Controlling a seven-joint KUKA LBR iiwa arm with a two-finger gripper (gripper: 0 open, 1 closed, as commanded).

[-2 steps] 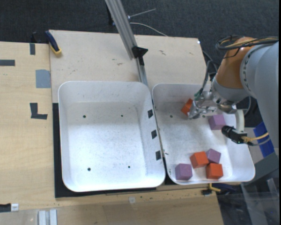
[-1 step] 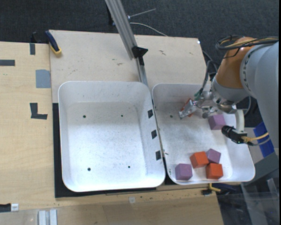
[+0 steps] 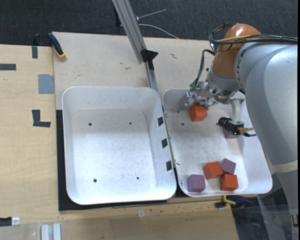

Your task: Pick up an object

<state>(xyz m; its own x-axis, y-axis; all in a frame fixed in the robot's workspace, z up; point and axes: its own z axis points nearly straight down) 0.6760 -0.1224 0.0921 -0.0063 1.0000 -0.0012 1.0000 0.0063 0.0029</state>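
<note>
The right bin (image 3: 172,134) holds several small cubes. An orange cube (image 3: 198,113) sits near its far end, directly under my gripper (image 3: 196,103), which comes in from the right below the orange wrist band. The cube touches or nearly touches the gripper's tip, and I cannot make out whether it is gripped. Near the front edge lie a purple cube (image 3: 196,183), an orange cube (image 3: 213,170), a second purple cube (image 3: 228,165) and another orange cube (image 3: 229,182). A further purple cube (image 3: 231,133) is partly hidden by a black part of the arm.
The left bin (image 3: 65,134) stands beside the right one, sharing a dividing edge. A slanted metal rail (image 3: 132,26) runs down to the bins' far junction. The arm's grey body (image 3: 275,99) covers the right bin's right side. A blue-yellow clamp (image 3: 56,45) lies far left.
</note>
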